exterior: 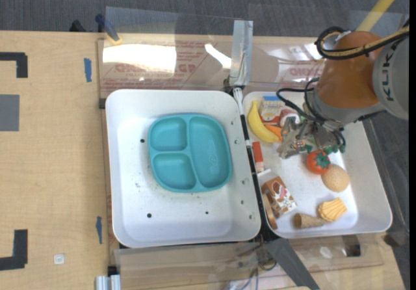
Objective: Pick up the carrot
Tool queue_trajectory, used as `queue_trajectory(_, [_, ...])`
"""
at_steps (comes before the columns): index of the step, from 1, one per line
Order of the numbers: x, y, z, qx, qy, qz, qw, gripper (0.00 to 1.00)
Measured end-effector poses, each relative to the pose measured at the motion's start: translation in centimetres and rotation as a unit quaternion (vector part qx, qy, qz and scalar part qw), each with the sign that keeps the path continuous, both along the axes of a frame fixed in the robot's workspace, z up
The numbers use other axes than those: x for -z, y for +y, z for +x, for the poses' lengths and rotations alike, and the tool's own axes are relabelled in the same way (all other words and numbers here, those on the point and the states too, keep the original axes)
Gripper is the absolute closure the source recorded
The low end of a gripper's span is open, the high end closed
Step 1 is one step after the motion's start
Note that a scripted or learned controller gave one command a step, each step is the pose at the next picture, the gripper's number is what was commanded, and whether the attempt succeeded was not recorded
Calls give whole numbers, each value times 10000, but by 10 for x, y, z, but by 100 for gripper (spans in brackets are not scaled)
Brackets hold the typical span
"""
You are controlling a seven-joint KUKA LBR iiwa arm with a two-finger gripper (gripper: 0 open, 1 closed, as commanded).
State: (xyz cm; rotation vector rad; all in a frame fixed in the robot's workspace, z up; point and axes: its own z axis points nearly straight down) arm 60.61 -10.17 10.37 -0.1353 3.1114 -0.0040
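Orange carrot (274, 131), short stub, lying in right bin (374, 214) near far left corner, just beside yellow banana (258, 125), partly hidden under gripper (294, 142). Gripper low over bin's far half, touching or just above carrot; grip state cannot tell. Red tomato (318, 161) just right of gripper. Teal divided plate (190, 152) at centre of left bin (123, 171).

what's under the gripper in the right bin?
The gripper hangs over the right bin. Beneath its left side an orange carrot pokes out beside the banana; a tomato sits just right. The rest of the carrot and the bin floor directly below are covered.
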Motion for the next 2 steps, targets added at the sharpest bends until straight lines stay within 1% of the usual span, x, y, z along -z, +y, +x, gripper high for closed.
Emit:
queue_trajectory(1, [-83, 44, -39, 2161, 80, 46, 9763, 100])
queue_trajectory(2, [-93, 45, -37, 2154, 52, 41, 9765, 100])
